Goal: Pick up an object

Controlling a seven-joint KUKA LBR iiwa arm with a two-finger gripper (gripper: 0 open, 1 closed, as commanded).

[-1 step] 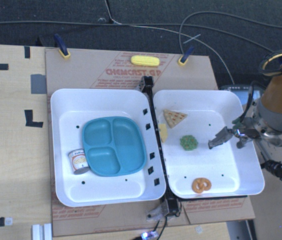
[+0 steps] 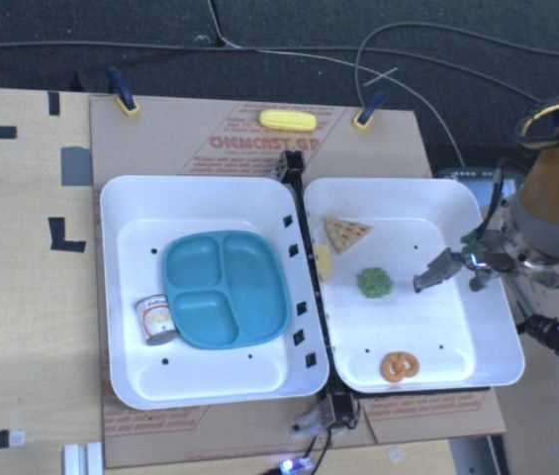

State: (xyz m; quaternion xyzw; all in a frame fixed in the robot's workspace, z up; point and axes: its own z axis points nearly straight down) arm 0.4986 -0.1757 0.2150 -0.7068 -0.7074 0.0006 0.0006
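Note:
In the right bin [image 2: 457,364] lie a pizza slice [image 2: 345,233], a green broccoli piece [image 2: 374,283], a pretzel [image 2: 398,366] and a small yellow piece [image 2: 324,261] against the left wall. My gripper [image 2: 454,269] hangs over the right side of this bin, to the right of the broccoli. Its fingers [image 2: 433,273] are spread apart with nothing between them. The left bin [image 2: 131,364] holds a blue divided plate [image 2: 227,288] and a small can [image 2: 156,319] lying beside it.
A yellow banana-like toy [image 2: 287,120] lies on the cardboard behind the bins. Two clamps [image 2: 123,93] [image 2: 367,112] hold the cardboard's back edge. Cables run across the dark floor at the top. A black divider [image 2: 304,265] separates the bins.

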